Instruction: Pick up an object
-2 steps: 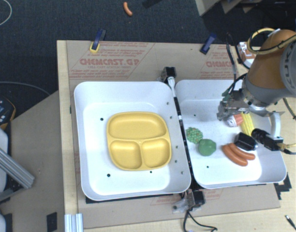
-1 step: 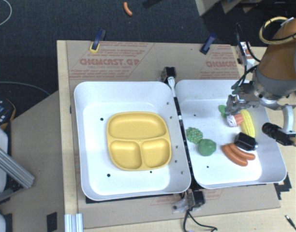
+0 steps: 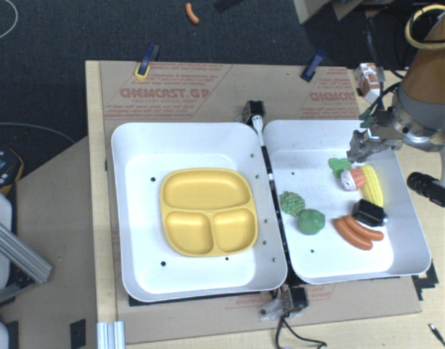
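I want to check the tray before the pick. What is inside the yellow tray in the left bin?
The yellow tray shows three bare compartments with nothing in them. It covers the floor of the left bin beneath it, so anything under the tray cannot be seen.

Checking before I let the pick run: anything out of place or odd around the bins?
One small orange piece lies on the dark floor beyond the bench, well outside both bins. The yellow tray sits slightly askew in the left bin.
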